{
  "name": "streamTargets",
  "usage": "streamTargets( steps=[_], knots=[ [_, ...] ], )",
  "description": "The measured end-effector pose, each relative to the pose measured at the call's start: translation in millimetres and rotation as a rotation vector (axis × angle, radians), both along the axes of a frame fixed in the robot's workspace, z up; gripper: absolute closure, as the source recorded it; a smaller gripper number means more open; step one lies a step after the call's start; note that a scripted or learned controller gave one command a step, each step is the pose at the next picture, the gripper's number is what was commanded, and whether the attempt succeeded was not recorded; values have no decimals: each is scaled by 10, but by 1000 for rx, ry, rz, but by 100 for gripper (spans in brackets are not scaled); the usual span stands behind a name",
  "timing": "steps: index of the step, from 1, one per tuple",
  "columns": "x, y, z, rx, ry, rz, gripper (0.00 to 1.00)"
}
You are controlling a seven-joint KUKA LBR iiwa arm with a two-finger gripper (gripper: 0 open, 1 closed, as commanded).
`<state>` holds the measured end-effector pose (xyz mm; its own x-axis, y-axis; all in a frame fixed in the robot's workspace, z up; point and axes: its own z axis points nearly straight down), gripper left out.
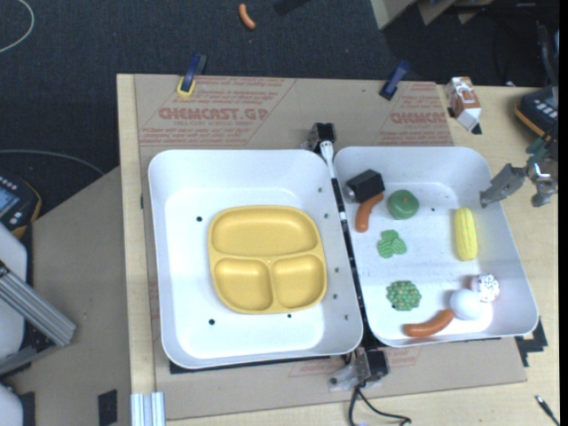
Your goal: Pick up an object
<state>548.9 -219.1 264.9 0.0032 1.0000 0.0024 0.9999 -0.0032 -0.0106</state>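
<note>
Nearest, a sausage (429, 326) lies in the right bin (510, 273), long axis left-right, touching a white egg (469, 305). Corn (464, 233) stands lengthwise above. The gripper (519, 183) hovers open at the bin's right rim. Plywood bench (266, 105), dark carpet (106, 25) beyond.

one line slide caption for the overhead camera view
Gripper poised at right bin's edge above toy foods; yellow divided plate in left bin.

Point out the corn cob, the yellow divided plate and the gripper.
corn cob (465, 234): camera view, middle of the cob.
yellow divided plate (266, 229): camera view, floor of its large upper compartment.
gripper (493, 195): camera view, tip of its fingers, over the right bin's edge.
</note>
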Motion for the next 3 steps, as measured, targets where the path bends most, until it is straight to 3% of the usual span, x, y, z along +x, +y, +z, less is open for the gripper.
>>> streamTargets(
  steps=[1,3],
  knots=[
    [23,5,62,-3,-12,3,0],
    [-6,94,-976,0,-6,3,0]
  ],
)
